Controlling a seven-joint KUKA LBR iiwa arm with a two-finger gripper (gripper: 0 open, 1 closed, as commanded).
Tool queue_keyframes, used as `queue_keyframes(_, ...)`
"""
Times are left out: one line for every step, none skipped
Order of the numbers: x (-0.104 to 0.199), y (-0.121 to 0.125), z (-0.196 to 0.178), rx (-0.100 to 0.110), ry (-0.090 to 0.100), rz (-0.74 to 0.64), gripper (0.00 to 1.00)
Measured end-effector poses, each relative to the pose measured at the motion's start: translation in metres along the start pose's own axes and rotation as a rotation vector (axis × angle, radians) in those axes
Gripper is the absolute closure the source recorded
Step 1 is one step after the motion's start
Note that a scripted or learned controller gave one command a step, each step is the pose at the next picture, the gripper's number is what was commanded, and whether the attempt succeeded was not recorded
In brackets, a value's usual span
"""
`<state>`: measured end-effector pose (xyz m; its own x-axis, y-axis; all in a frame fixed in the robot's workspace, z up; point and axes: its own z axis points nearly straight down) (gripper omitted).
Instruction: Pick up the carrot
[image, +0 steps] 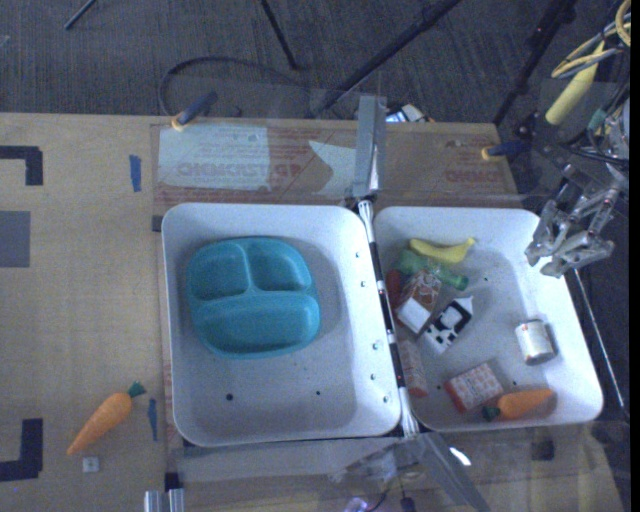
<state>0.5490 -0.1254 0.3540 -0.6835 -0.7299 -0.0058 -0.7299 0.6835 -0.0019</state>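
Observation:
An orange carrot (524, 403) with a green top lies in the right bin (585, 340), near its front right corner and beside a small red-and-white packet (473, 385). A second carrot (100, 421) lies outside the bins on the bench at the front left. My gripper (566, 246) hangs over the right bin's right rim, well behind the carrot in the bin and apart from everything in it.
The right bin also holds a yellow banana (442, 248), a green item (418, 266), a black-and-white box (449, 324), a silver can (536, 340) and small packets. A teal divided plate (252, 295) sits in the left bin (200, 400).

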Motion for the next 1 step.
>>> queue_keyframes(0.0377, 0.0432, -0.0809, -0.002, 0.0, -0.353, 1.0)
